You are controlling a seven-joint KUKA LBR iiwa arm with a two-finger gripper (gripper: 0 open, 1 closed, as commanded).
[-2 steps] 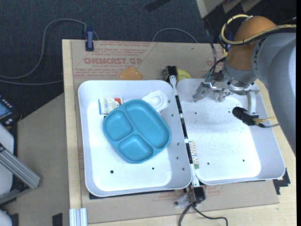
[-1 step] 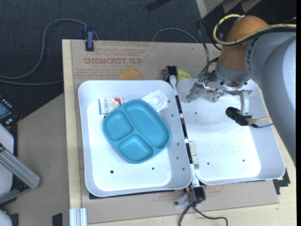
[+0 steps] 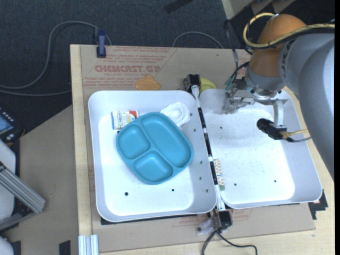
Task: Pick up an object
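Grey arm with an orange band, yellow cable loop and metal wrist.

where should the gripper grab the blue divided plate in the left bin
By the raised outer rim of the blue divided plate, coming straight down, probably on its lower-right edge. It lies flat, too wide to span, and a small box and white cup crowd its upper edge.

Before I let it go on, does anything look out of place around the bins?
Yes: an orange object and a yellow one lie on the board behind the bins, outside them. In the left bin, the blue divided tray lies partly over a small carton.
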